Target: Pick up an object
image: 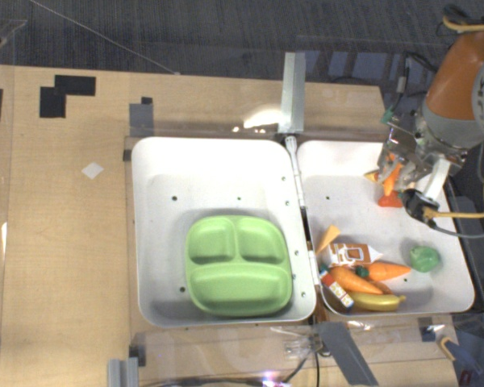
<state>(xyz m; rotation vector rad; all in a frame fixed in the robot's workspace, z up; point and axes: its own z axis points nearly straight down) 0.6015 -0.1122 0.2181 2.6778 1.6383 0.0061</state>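
light: bright, even, from overhead | glare: white hotspot on the tabletop behind the left bin, small flare at the bottom edge | shadows: soft, short, under the green tray and along bin walls | focus: mildly soft, grainy throughout | dim: dark floor at top | distortion: slight at edges

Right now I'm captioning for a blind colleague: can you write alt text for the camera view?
The gripper holds an orange object above the right bin, where a banana, carrot and green ball lie. The left bin holds a green divided tray.
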